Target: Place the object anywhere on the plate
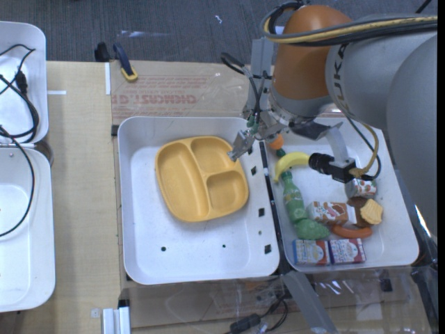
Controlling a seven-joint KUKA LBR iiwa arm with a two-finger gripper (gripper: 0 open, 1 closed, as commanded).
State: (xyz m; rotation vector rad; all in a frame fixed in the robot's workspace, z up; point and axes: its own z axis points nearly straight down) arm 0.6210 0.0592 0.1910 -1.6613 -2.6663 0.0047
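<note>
I judge placement not done: the plate (201, 179) is bare, and I cannot tell the gripper (243, 147) state above its rim.

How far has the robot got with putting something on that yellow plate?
Nothing looks done yet: the yellow plate in the left bin carries no object. The gripper hangs at the plate's upper right edge, and I see nothing between its fingers. The banana, green bottle and other items lie in the right bin, so the placing remains.

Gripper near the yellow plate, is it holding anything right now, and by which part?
Nothing shows between the fingers of the gripper, which hangs at the edge of the yellow plate.
</note>
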